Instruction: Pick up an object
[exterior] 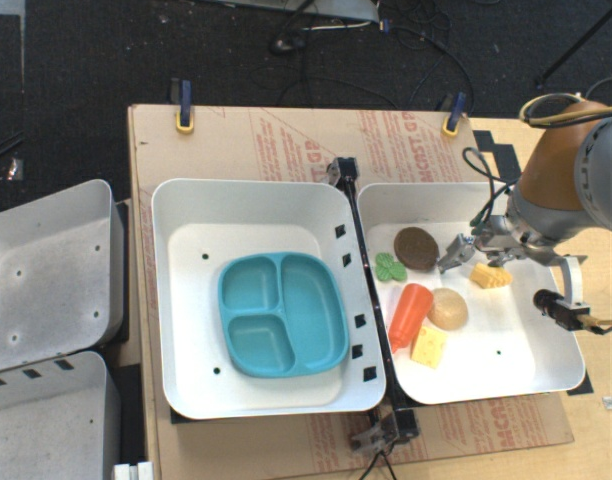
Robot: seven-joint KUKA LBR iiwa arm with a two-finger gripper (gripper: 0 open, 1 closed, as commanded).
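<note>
Yellow holed cheese wedge [429, 347] lies beside an orange carrot [410, 313].

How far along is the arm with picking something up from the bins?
Done: the gripper has reached into the right bin, beside the yellow piece and brown disc. In hand: nothing visibly lifted. Left: grasp and raise one item; the orange carrot and the others lie on the bin floor.
</note>
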